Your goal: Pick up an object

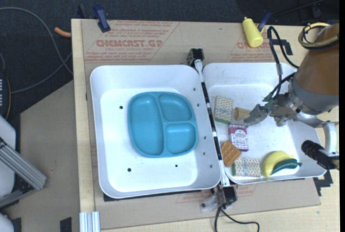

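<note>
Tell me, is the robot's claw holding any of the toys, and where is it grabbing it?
It cannot be told. The gripper sits right beside the small cone-shaped toy in the right bin, but the view is too blurry to show a hold.

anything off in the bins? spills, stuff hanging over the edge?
No spills or damage visible. The items in the right bin all sit bunched in its lower-left part, the waffle piece tight against the divider. The yellow banana lies close to the near rim. The blue divided plate sits flat in the left bin. The gripper hovers by the cone-like piece.
</note>
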`<action>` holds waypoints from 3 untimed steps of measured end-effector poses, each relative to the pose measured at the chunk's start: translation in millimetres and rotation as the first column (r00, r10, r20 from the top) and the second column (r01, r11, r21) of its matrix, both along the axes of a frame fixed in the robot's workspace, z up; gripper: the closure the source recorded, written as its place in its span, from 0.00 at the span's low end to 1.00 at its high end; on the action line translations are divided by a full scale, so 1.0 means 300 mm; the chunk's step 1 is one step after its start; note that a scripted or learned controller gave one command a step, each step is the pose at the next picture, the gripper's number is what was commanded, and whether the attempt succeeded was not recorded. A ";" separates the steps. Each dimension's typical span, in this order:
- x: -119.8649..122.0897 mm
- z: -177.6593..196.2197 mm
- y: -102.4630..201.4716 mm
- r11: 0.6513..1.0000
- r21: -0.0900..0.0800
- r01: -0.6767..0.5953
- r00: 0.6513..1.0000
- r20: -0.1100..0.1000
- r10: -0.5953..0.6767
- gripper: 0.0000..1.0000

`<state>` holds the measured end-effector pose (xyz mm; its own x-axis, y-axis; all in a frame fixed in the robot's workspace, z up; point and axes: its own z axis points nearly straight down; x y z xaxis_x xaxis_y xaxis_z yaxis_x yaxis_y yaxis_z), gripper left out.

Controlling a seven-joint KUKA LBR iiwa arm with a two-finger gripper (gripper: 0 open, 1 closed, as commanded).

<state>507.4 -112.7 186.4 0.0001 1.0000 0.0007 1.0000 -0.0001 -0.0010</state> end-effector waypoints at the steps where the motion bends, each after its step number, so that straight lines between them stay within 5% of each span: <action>1: 0.362 -0.115 0.026 1.000 -0.001 -0.001 1.000 0.002 0.001 0.00; 2: 0.255 -0.326 0.060 1.000 -0.001 0.000 1.000 0.008 0.000 0.00; 3: 0.214 -0.323 0.049 1.000 -0.001 0.001 1.000 0.014 -0.001 0.00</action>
